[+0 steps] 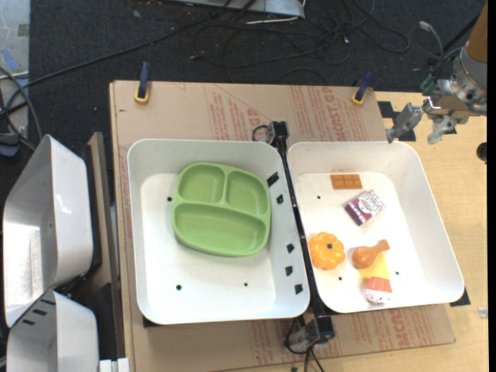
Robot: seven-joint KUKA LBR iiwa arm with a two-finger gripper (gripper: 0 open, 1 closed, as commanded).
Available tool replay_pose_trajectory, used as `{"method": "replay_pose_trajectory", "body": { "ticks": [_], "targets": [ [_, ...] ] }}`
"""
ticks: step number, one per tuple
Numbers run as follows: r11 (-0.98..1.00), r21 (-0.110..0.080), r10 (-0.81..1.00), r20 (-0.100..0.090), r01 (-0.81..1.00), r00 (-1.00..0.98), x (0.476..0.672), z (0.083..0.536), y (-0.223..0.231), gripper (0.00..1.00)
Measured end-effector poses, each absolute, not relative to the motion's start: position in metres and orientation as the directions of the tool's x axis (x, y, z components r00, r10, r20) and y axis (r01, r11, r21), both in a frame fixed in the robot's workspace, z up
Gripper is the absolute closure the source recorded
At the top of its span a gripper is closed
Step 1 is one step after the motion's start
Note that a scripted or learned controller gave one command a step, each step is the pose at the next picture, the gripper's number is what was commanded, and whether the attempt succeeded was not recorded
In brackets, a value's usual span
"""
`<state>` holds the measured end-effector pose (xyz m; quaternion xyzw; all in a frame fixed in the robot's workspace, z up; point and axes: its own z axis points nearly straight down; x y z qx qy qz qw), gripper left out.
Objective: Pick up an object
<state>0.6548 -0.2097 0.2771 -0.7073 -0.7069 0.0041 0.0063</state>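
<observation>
Orange pumpkin (326, 251) lies in the right bin (434, 215); the gripper (422, 124), jaws spread and holding nothing, hovers beyond its far right corner.

A single fixed camera looks down at a slant, seemingly from moderate height, on both bins (155, 285).

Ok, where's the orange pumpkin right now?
The pumpkin lies in the right bin, near its left wall, just left of the drumstick.

End effector (422, 124) hangs open beyond the right bin (438, 231) holding toys; green plate (222, 209) left
</observation>
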Motion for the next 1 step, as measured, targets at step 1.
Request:
{"method": "replay_pose_trajectory", "body": {
  "ticks": [1],
  "targets": [
    [0.003, -0.005, 1.0, 0.001, 1.0, -0.003, 0.6566, 0.284, -0.2086, 0.0]
  ]
}}
